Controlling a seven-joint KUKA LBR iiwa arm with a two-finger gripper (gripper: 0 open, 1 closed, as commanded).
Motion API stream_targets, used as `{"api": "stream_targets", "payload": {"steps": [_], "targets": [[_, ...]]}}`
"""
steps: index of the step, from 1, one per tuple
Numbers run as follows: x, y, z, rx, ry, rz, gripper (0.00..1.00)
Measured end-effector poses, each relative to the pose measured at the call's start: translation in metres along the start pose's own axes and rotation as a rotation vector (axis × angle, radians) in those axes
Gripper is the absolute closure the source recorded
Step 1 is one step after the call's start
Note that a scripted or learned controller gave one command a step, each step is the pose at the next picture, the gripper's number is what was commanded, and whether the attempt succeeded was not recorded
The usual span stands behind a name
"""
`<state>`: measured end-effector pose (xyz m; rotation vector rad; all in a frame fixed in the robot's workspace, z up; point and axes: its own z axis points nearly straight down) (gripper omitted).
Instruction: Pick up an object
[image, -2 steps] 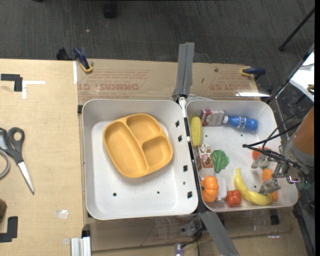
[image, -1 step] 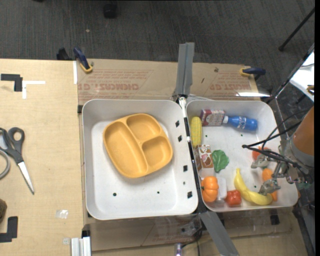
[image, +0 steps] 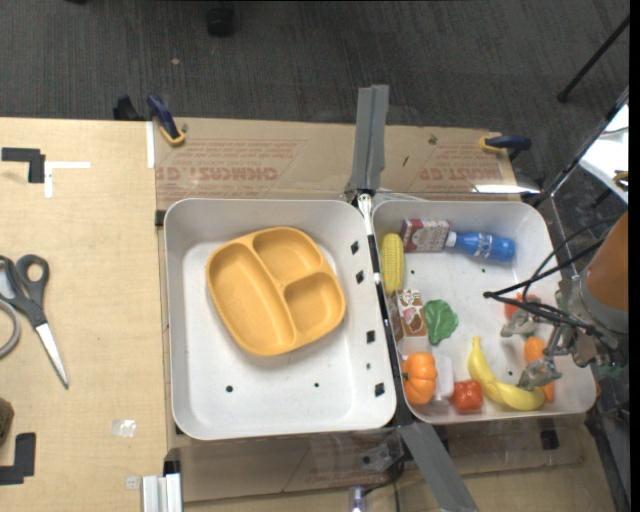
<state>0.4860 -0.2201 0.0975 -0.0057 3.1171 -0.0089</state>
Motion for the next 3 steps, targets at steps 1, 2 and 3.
{"api": "stream_targets", "payload": {"steps": [1,2,3], "targets": [[-0.0014,0.0004,0.0001,-0.001,0.001,-0.053,0.0],[-0.0044,0.0,0.0013,-0.002,0.006,-0.16,0.0],[-0.0059,-0.001,0.0021,-0.004,0.009,-0.135,0.0]]}}
